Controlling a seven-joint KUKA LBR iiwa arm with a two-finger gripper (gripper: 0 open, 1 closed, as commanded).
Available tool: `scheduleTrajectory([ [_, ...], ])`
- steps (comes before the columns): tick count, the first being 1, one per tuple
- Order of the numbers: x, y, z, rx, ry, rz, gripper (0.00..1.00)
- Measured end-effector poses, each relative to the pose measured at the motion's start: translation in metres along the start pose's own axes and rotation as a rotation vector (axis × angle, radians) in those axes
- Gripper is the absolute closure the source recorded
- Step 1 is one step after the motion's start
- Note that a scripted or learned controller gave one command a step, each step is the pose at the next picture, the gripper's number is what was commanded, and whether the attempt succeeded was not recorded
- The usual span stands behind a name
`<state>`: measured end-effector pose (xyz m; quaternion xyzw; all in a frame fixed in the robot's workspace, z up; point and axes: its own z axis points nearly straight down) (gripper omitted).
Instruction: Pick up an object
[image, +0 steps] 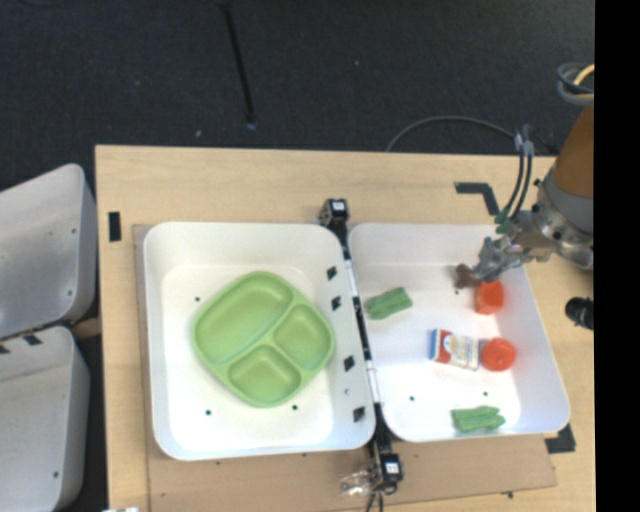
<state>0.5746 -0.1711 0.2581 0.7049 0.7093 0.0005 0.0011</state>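
Bench (230, 185): pale wood-look board, flat and matte, bearing two shallow white bins side by side
Left bin (160, 300): smooth white plastic, rounded corners, low walls
Plate (262, 338): light green, glossy plastic, rounded outline, divided into three compartments, one long and two smaller; it lies in the middle of the left bin
Right bin (420, 245): same white plastic, joined to the left bin along a strip with small black clips
Orange piece (489, 297): small, blocky, bright orange, in the upper right of the right bin, just beside the gripper tip
Gripper (478, 270): grey metal, reaching in from the right over the right bin; whether its claw is spread or pressed together I cannot tell
Small packet (455, 348): white with blue and red print, lettering too small to read, lying on its side
Round orange object (498, 354): touching the packet's right end
Green object, upper (387, 303): soft-looking, oblong, near the bin's left wall
Green object, lower (477, 419): oblong, lumpy, near the front wall
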Motion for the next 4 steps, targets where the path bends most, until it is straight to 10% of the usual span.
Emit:
scheduleTrajectory([
  [4,0.202,0.026,-0.016,0.000,0.001,-0.001,1.00],
])
